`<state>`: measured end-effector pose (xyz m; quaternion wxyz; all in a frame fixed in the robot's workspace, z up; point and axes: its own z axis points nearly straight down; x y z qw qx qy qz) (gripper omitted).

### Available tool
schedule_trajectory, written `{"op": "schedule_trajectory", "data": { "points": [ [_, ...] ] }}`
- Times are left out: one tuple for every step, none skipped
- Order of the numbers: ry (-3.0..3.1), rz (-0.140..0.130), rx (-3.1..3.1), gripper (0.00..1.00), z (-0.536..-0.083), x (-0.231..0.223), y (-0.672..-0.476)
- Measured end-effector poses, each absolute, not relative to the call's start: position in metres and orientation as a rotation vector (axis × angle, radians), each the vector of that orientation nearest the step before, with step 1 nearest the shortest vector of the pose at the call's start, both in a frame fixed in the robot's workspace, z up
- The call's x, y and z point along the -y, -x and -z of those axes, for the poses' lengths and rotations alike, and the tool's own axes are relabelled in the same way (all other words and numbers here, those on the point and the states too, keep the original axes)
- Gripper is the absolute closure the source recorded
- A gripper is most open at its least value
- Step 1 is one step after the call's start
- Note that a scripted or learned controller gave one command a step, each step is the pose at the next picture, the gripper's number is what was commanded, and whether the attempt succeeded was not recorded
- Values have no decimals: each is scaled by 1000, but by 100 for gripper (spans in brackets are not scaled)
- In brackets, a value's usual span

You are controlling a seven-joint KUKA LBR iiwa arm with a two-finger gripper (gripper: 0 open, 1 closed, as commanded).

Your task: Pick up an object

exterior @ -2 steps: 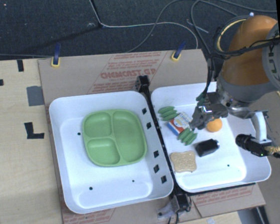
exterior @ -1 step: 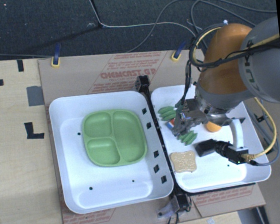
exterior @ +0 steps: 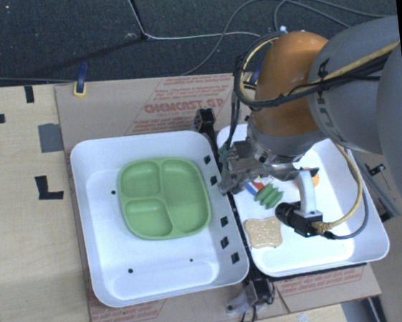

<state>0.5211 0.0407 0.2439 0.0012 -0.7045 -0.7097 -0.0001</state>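
gripper [exterior: 240,176] low in the right bin [exterior: 355,251], grip state: can't tell | green ridged toy [exterior: 268,196] just beside it | looks light, stiffish plastic | pinch across its narrow middle

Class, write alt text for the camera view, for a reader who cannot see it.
A grey and orange robot arm reaches over the right white bin, above a piece of toast and a small green item. The left bin holds a green divided plate.

The arm [exterior: 365,80] is smooth grey with a rounded orange band [exterior: 286,82] above the wrist; black and yellow cables [exterior: 350,204] loop around it.
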Motion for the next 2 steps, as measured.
{"op": "schedule_trajectory", "data": {
  "points": [
    [2211,-3,2228,100,-231,-102,-526],
    [2218,-4,2223,0,-232,-98,-527]
  ]
}}
